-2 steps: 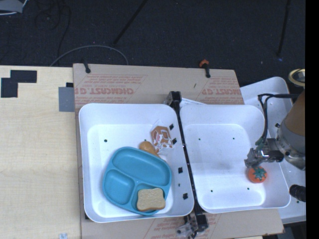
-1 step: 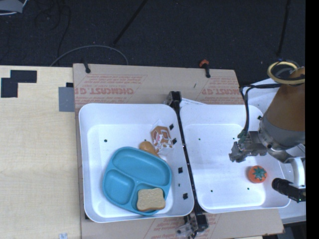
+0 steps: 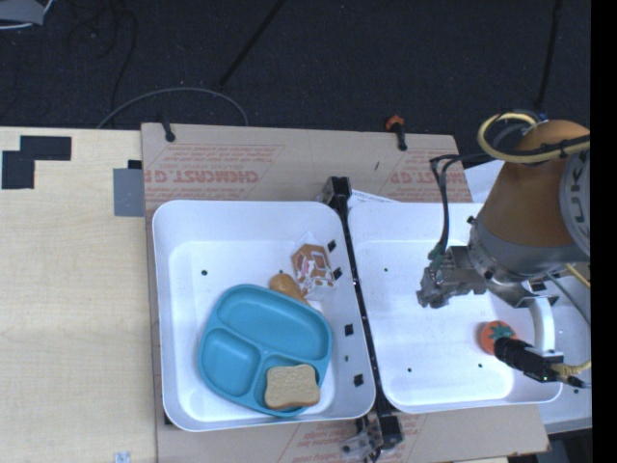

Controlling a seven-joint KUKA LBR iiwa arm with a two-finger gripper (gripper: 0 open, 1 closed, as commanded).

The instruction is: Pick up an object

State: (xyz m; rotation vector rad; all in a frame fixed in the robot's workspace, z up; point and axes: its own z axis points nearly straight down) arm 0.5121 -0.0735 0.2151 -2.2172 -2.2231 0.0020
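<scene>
Camera view: claw (image 3: 436, 287) above right bin (image 3: 405, 374)

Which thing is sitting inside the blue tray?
The tan, bread-like square sits in the blue tray's compartment. The clear-wrapped snack and small orange-brown lump lie beside the tray, on the left bin's floor.

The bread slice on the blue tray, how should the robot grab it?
Probably from straight above, pinching the two straight side edges of the bread slice. It lies flat in a compartment of the blue tray, near the tray's rim, so a sideways approach looks blocked.
</scene>
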